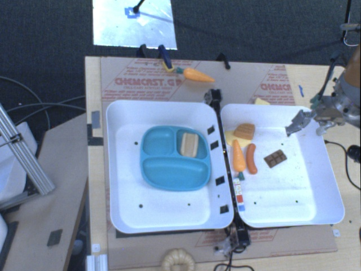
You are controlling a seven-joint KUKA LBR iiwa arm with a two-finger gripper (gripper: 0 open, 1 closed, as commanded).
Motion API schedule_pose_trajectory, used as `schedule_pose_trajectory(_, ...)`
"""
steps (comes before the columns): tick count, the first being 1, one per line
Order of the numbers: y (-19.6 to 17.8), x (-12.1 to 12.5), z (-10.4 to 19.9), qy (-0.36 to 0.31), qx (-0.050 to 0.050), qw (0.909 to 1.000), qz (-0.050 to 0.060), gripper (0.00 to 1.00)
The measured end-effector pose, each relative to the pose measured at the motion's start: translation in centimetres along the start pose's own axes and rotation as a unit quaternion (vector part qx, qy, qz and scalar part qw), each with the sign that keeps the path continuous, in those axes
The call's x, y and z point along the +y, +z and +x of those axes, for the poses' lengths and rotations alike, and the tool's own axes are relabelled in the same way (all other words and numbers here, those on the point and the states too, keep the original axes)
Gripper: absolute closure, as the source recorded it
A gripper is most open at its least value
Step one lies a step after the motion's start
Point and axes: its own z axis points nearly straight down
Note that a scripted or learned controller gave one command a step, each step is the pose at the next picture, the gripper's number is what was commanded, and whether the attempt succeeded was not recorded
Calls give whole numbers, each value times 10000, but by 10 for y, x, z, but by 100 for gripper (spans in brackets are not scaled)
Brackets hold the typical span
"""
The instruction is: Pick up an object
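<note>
Two white bins side by side. Left bin (121, 168): blue divided plate (172, 165) at centre, bread slice (189, 144) in its far-right compartment. Right bin (316, 205): toast (244, 131), carrot (238, 156), sausage (251, 158) near the left wall, chocolate piece (275, 158) mid-bin. Gripper (307, 123) over the far-right edge, fingers spread, gripping nothing.

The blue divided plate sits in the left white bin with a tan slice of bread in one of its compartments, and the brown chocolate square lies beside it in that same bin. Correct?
Not quite. The camera view shows the brown chocolate square in the right white bin, near the orange carrot and the red sausage. The blue divided plate does sit in the left white bin, with the tan slice of bread in one compartment.
</note>
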Motion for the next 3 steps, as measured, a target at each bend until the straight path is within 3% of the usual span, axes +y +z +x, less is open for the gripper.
schedule_pose_trajectory(1, -6, 2, 0, -11, -10, 10000, -53, 0)
schedule_pose_trajectory(3, 94, 19, -1, -5, -7, 10000, -37, 0)
